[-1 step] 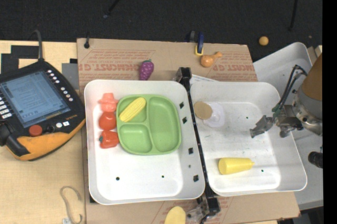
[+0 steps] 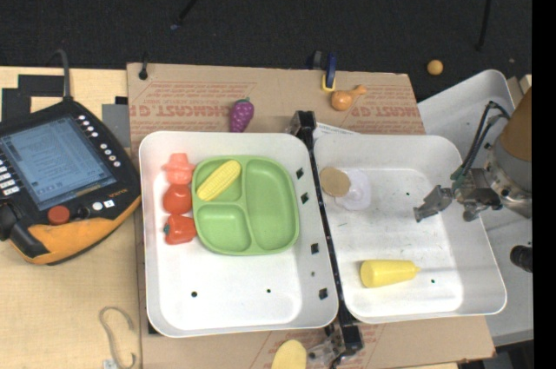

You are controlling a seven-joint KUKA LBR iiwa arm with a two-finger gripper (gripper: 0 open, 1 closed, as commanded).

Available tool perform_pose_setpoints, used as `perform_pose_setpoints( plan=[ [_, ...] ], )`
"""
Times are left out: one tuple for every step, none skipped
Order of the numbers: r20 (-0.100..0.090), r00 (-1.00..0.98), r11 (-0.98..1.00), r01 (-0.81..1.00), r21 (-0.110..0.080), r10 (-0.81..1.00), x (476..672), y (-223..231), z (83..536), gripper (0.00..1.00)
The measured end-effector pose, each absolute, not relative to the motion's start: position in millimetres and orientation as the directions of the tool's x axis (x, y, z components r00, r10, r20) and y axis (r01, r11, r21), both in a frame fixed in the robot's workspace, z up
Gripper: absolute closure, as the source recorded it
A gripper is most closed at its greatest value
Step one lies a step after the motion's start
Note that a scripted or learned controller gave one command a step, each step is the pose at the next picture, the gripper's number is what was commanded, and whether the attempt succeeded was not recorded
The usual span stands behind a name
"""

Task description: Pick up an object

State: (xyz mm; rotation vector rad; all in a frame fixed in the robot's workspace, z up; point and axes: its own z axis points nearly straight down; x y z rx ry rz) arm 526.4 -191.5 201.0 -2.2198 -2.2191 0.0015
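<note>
My gripper [image 2: 451, 207] hangs over the right side of the right bin [image 2: 395, 224], its two dark fingers spread open with nothing between them. A yellow wedge-shaped piece [image 2: 387, 273] lies on the bin floor below and to the left of the gripper, apart from it. At the bin's upper left sit a tan round object [image 2: 334, 181] and a pale translucent cup [image 2: 355, 193], touching each other.
The left bin [image 2: 226, 293] holds a green divided plate [image 2: 248, 207] with a corn cob [image 2: 216, 179] on it and three red-orange toys [image 2: 177, 200] beside it. On the cardboard behind lie purple grapes [image 2: 241, 114] and an orange toy [image 2: 346, 97]. A control pendant [image 2: 56, 176] sits at the left.
</note>
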Motion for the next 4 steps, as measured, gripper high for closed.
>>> perform_pose_setpoints(
  plan=[
    [0.003,-0.002,0.002,1.000,-0.007,1.000,523.1,-186.0,137.5,0.00],
    [0.001,-0.001,0.001,1.000,-0.002,1.000,523.5,-183.4,85.0,0.00],
    [0.002,0.003,-0.003,1.000,-0.001,1.000,523.6,-185.3,98.1,1.00],
    [0.000,0.006,-0.006,1.000,0.001,1.000,522.9,-191.3,140.9,1.00]
  ],
)
